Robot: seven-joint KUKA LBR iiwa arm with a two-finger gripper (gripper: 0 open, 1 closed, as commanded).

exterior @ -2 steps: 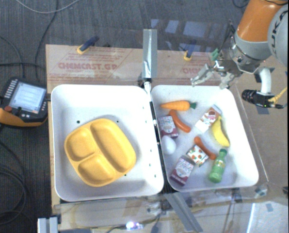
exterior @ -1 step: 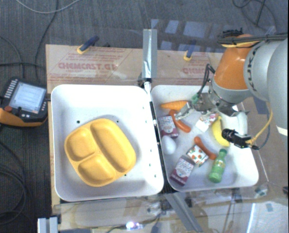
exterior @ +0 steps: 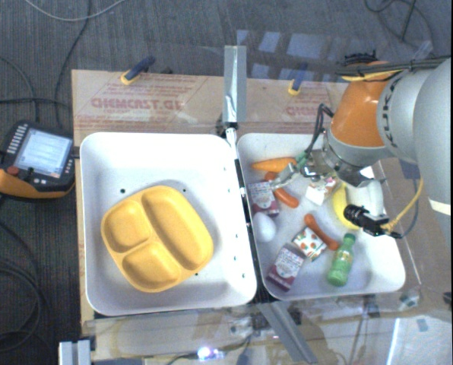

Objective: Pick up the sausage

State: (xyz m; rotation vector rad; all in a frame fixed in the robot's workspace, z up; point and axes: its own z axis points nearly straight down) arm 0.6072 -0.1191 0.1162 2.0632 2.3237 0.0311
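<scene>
Bench: brown board, two white bins, grey carpet around
Left bin: yellow divided tray
Sausage: right bin, beside carrot
Gripper: low over sausage, finger state unclear
Floor: teach pendant left

a robot lab (teach pendant, loose cables).

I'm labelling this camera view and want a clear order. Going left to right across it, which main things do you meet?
Teach pendant → yellow divided tray in the left bin → white egg → green bottle in the right bin.
</scene>
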